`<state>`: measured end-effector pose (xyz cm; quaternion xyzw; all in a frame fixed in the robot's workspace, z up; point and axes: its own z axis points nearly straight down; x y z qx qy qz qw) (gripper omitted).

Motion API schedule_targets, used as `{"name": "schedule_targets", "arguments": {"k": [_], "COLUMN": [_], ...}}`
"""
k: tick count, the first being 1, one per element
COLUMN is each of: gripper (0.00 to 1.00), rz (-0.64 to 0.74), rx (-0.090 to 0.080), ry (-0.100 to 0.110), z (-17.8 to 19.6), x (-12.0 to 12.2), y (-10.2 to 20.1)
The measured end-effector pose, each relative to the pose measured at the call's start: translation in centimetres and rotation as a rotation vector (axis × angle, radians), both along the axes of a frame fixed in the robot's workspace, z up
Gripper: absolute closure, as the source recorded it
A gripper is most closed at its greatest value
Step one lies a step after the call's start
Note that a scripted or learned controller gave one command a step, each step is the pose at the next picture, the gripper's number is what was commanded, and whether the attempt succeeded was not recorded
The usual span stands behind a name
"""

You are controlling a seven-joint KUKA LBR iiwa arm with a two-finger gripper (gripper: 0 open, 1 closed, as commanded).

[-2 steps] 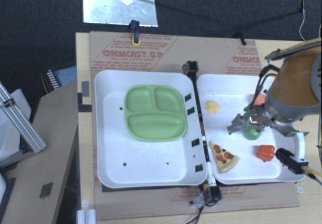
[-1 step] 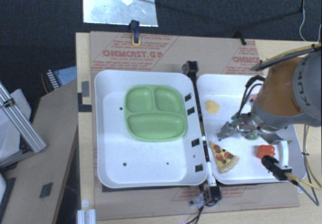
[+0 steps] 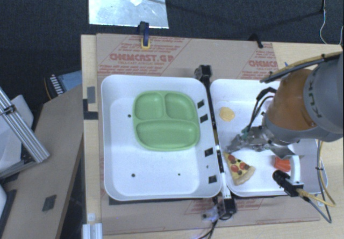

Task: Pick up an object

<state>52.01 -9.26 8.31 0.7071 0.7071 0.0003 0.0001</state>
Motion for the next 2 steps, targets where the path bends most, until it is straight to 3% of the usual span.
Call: {"name": "schedule_targets", "arguments": {"k": [1,2], "gripper": [1.00,1.00], "rz": [0.001,0.004], "rx": [0.000,-0.001], "ry": [-0.002,-0.005], "z": [1.2,7.0], "x": [0.1,-0.5], "y": [0.0,0.5]}}
